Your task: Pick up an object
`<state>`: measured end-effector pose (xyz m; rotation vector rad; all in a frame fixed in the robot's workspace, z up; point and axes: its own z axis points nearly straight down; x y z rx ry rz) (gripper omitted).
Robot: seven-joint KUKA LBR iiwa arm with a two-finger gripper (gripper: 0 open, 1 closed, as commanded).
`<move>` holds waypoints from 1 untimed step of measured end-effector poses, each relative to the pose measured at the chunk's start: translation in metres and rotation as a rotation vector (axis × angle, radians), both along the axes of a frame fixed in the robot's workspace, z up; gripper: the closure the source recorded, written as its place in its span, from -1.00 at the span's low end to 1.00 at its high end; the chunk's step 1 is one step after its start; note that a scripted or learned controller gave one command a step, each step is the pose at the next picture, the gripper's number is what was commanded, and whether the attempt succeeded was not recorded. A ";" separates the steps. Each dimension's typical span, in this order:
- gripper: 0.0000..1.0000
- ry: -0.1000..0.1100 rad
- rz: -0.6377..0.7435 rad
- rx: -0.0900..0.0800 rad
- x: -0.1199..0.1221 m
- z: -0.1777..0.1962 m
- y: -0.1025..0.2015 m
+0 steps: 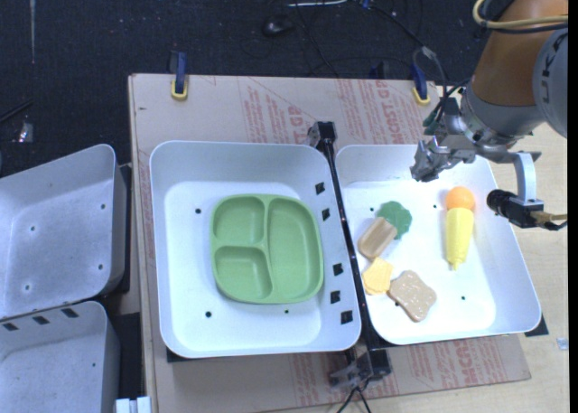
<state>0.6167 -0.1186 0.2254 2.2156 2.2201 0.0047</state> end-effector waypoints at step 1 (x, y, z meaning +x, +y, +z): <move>1.00 0.004 0.006 0.003 0.009 0.001 0.057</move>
